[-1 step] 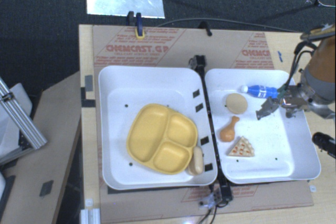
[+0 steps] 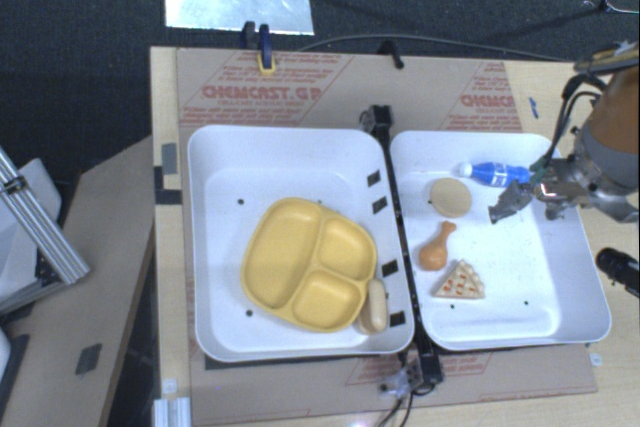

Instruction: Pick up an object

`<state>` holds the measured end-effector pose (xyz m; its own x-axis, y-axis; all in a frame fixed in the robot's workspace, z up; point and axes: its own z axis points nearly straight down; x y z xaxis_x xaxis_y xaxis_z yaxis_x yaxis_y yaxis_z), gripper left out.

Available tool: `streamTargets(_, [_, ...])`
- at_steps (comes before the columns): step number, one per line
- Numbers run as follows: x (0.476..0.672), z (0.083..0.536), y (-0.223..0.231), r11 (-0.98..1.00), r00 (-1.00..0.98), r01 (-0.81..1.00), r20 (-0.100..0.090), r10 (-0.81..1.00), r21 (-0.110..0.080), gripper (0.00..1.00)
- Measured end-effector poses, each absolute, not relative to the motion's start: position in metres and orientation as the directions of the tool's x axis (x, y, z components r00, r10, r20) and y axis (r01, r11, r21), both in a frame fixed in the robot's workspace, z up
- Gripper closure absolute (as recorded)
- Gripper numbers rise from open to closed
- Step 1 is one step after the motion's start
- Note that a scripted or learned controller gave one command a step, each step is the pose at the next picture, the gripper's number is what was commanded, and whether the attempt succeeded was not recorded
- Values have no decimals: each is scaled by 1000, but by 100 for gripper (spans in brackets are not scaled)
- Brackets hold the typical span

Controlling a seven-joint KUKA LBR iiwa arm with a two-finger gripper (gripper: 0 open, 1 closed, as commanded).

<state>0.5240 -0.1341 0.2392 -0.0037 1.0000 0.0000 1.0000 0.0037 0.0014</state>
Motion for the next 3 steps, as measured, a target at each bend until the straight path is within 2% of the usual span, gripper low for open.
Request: streamTargets(3, [523,84,-124,2,-2,1000,1,1000,-3,0])
